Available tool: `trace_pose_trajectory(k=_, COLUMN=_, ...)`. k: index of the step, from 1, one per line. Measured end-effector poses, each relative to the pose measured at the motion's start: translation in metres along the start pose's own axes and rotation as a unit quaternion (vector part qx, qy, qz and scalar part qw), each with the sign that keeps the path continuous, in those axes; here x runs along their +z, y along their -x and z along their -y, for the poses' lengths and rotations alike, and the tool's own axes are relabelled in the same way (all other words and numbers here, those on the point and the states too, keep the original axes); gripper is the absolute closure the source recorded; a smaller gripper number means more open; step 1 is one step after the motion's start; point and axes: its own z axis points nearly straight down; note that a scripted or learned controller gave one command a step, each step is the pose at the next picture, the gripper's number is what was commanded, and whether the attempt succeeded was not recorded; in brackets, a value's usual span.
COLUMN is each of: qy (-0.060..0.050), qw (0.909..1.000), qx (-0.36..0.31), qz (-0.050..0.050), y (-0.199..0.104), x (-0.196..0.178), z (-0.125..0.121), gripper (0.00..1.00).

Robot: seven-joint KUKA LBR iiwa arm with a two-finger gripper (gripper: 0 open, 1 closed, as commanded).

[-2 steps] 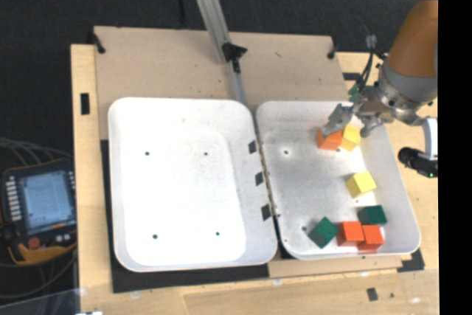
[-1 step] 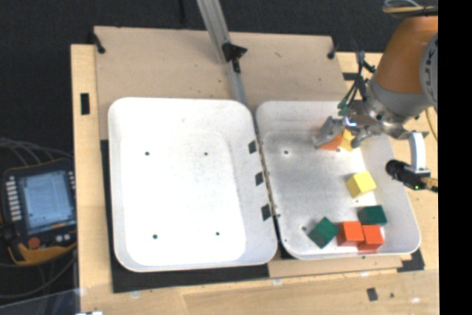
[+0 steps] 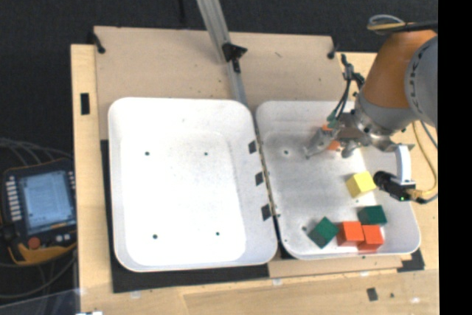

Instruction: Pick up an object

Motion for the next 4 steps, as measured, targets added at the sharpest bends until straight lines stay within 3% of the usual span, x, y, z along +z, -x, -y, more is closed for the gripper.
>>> trace_pose_trajectory(k=1, qy=0.004, qw=1.0000, qx=0.002, qz=0.000, y=0.001, x=-0.014, z=-0.002, gripper=1.00)
trace_pose_trajectory(k=2, qy=0.006, qw=1.0000, qx=0.002, qz=0.000, y=0.011, x=-0.072, z=-0.007, gripper=1.00)
trace_pose_trajectory(k=3, qy=0.004, qw=1.0000, qx=-0.001, qz=-0.001, y=0.012, x=-0.090, z=-0.008, gripper=1.00)
trace_pose_trajectory(k=4, qy=0.002, qw=1.0000, qx=-0.005, qz=-0.001, y=-0.037, x=-0.100, z=0.019, gripper=1.00)
